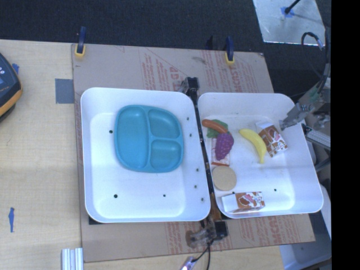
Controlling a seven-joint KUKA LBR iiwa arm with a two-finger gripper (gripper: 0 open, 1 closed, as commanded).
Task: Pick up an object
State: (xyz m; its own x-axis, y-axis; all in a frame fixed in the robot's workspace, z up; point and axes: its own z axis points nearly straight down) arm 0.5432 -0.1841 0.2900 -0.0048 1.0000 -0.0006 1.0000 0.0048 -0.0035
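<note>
The right bin (292, 184) holds several toy foods. A yellow banana (254, 143) lies near its middle, and a brown snack packet (273, 140) sits just right of it. A purple grape bunch (224, 144) and an orange carrot with green top (214, 126) lie by the left wall. A round tan cookie (224, 178) and a second brown packet (248, 200) lie toward the front. My gripper (293, 116) comes in low over the bin's right rim, just above and right of the brown snack packet, with nothing seen in it.
The left bin (101, 196) carries a blue divided plate (149, 138). A yellow and black device (8, 89) sits at the bench's left edge. Blue clamps (229, 48) pin the cardboard at the back. Grey arm parts (318, 103) crowd the right edge.
</note>
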